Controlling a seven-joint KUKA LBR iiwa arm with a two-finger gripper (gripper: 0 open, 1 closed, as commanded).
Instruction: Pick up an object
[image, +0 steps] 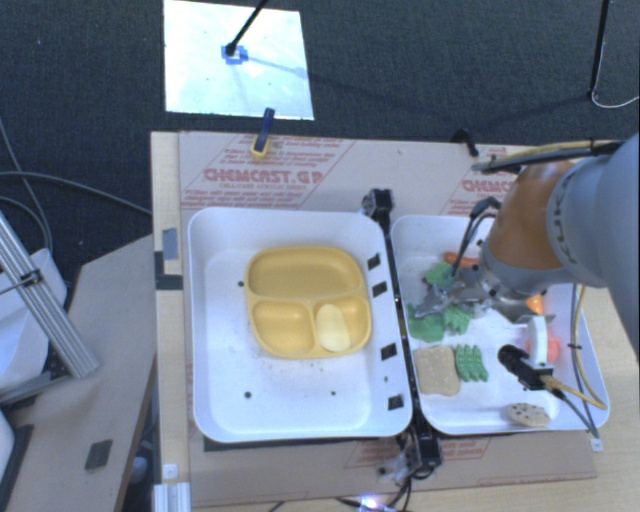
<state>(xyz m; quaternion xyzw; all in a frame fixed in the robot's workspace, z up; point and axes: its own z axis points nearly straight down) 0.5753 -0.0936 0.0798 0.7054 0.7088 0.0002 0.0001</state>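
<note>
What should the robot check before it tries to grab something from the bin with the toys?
1. Gripper over the right bin: ok.
2. Something beneath it to grab: ok, green toy lies there.
3. Fingers open enough: cannot tell.
4. Toy already held: cannot tell, nothing seen between fingers.
5. Neighbours apart: not ok, tan slice and green pods lie close.
6. Yellow tray in the left bin out of the way: ok.

1. The arm (570, 215) is cut off by the right edge and hides part of the right bin (500, 420).
2. The gripper (437, 300) is blurred; its finger position is unreadable.
3. The orange item (462, 259) is partly covered.
</note>
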